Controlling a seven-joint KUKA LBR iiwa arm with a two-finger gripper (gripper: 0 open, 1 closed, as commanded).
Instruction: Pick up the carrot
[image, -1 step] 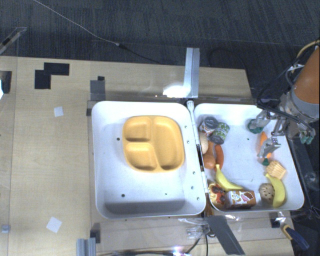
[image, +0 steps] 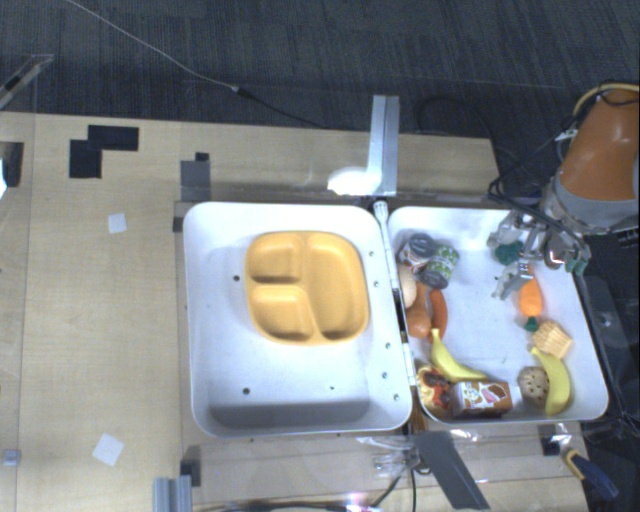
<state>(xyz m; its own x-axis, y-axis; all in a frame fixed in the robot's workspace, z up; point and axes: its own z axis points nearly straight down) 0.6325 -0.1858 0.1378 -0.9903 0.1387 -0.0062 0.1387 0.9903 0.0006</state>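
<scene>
One carrot, two bananas

A yellow plastic divided plate sits in the left white bin; two yellow bananas lie in the right bin.

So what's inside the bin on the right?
The right bin holds the carrot below the gripper, two bananas, a cracker, a cookie, a can and a bottle. The pile along its left wall overlaps, hiding whatever lies beneath.
</scene>
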